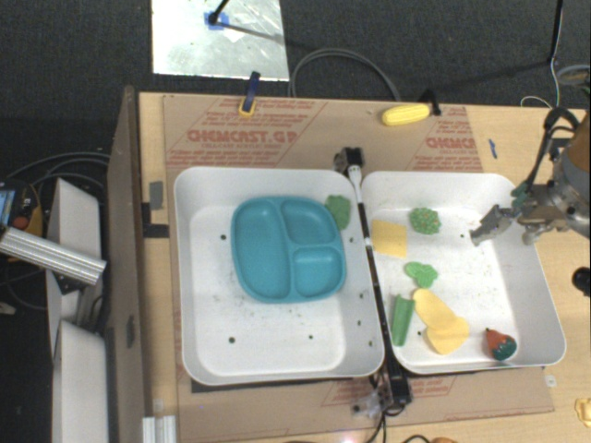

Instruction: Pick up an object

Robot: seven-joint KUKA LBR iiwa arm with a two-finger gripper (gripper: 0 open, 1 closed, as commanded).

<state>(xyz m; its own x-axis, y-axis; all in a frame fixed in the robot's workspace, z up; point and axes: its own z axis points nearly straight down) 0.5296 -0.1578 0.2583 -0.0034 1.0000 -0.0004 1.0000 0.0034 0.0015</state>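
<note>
Grey at the arm, reaching in from the right edge of the frame, with the gripper (488,225) hanging over the right part of the right bin (540,284). Failing to tell the state of the jaws, apart or together; seeing nothing clamped there. Lying nearest, to the left of the jaws and at almost the same height in the frame: the green bumpy ball (425,220), a little apart from the yellow square (390,240). Probably needing a short move to the left and then down for this ball; being round, offering no long axis, so asking for no turning of the wrist. Resting farther away, toward the lower centre of the frame: the long green piece (402,319), pointing up and down in the frame, just beside the yellow pear shape (440,323).
</note>
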